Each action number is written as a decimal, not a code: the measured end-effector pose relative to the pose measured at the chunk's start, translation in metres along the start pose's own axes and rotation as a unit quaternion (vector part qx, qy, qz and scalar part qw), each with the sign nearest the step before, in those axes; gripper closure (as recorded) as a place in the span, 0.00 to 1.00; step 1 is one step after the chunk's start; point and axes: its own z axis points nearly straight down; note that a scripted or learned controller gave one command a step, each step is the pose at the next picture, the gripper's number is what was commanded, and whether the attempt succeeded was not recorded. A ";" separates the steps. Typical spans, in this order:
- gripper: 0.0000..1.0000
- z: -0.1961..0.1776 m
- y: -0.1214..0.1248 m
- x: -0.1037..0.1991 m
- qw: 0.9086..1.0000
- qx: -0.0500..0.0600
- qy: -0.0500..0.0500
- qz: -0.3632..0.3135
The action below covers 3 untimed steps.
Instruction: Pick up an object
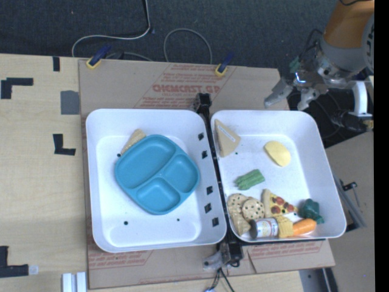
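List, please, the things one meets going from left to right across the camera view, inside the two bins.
Blue tray → cheese wedge → green bean → yellow piece → carrot → broccoli. The crackers, pizza slice and bottle overlap, so I leave them out.

Grey arm [349, 35] with an orange band, ending in a seemingly metallic grey gripper [290, 97].
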 end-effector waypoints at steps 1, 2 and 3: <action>0.00 0.157 -0.048 0.026 1.000 0.009 0.002 0.001; 0.00 0.195 -0.097 0.043 1.000 -0.003 -0.001 0.001; 0.00 0.193 -0.047 0.047 1.000 -0.002 0.000 0.000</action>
